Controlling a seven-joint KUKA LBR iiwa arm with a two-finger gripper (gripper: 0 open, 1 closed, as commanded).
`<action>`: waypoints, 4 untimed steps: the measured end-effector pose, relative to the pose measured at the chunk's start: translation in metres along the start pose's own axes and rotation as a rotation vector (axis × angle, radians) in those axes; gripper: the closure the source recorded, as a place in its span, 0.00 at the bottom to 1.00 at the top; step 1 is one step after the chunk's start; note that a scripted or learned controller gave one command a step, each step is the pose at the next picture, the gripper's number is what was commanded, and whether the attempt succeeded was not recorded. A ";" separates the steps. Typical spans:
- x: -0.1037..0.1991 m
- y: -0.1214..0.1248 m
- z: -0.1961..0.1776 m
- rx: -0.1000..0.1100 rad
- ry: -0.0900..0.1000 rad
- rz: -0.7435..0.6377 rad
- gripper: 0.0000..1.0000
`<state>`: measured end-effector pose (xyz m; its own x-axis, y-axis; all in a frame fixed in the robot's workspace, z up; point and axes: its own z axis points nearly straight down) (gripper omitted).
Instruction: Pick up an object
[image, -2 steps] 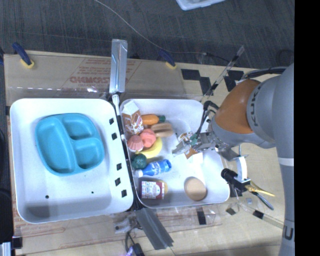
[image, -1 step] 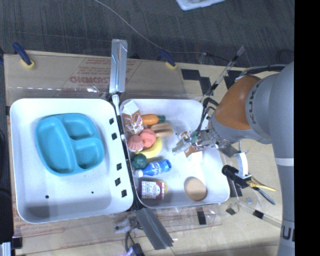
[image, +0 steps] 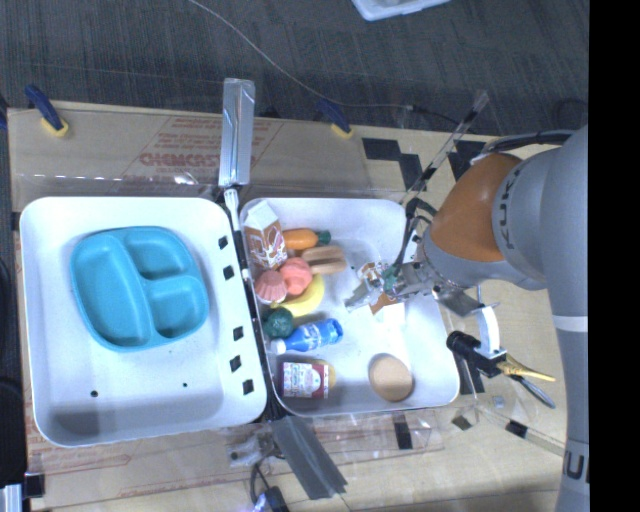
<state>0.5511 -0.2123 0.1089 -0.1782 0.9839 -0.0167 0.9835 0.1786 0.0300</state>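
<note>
my gripper (image: 378, 285) hangs low inside the right-hand bin (image: 440, 385), wrist tilted in from the bin's right wall so the orange band (image: 475, 215) leans over the rim. at this slant i cannot tell how my jaws stand; something small and crinkled, part white, sits right at their tip, and i cannot say whether it is gripped or merely touched.

most of the objects crowd the bin's left wall, likely where they slid together: a printed carton (image: 264, 243), a carrot-like orange piece (image: 301, 239), a tan sausage shape (image: 325, 261), a pink ridged shell-like toy (image: 271, 287) against a smooth yellow banana shape (image: 309, 297), a dark green ball (image: 279, 323), a blue-and-white bottle (image: 310, 336) lying flat, and a red-labelled jar (image: 304, 379) near the bin's front. a matte brown egg-shaped lump (image: 390, 377) rests alone toward the bin's front right, the easiest thing to reach by my judgement.

across the divider from the right-hand bin, the other bin (image: 60, 400) holds a glossy blue sectioned tray (image: 140, 285).
</note>
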 end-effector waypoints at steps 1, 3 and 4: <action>0.076 0.058 0.001 -0.003 0.001 0.058 0.00; 0.090 0.111 0.015 0.021 0.015 -0.208 0.00; 0.090 0.124 0.016 0.023 0.019 -0.561 0.00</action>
<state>0.6578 -0.1014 0.0948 -0.6743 0.7384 -0.0059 0.7384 0.6744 -0.0004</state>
